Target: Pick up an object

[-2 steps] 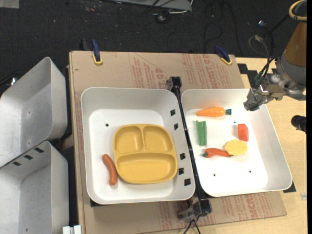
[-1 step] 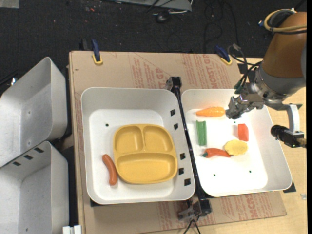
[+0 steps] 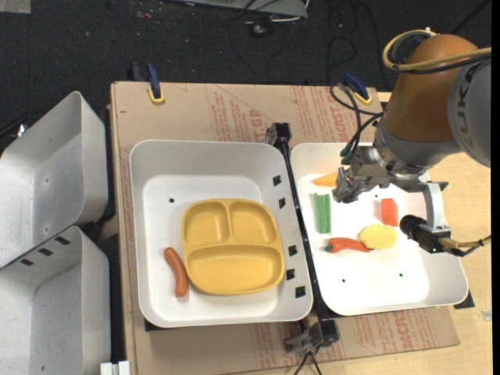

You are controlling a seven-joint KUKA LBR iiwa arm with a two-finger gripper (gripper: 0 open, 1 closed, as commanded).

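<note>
Camera view from above shows the right bin (image 3: 445, 287) holding several small toy foods: an orange wedge-shaped piece (image 3: 324, 180) near the bin's upper left, a green stick (image 3: 322, 212) lying lengthwise just below it, a red chilli pepper (image 3: 347, 246) pointing left, a yellow lumpy piece (image 3: 379, 237) touching the pepper's right end, and a small red-orange block (image 3: 389, 211) just above the yellow piece. None of them overlaps another except where the pepper meets the yellow piece. The gripper (image 3: 348, 187) hangs over the upper left part of this bin, just right of the orange wedge, with the green stick just below and left of it. Whether it is spread or pressed together cannot be told from this angle, and nothing is seen held in it. The grey arm with its orange band (image 3: 426, 80) reaches in from the right, covering the bin's upper right corner. The left bin (image 3: 148, 209) holds a yellow divided plate (image 3: 232, 246), with a sausage (image 3: 176, 271) lying just beside the plate's lower left edge
</note>
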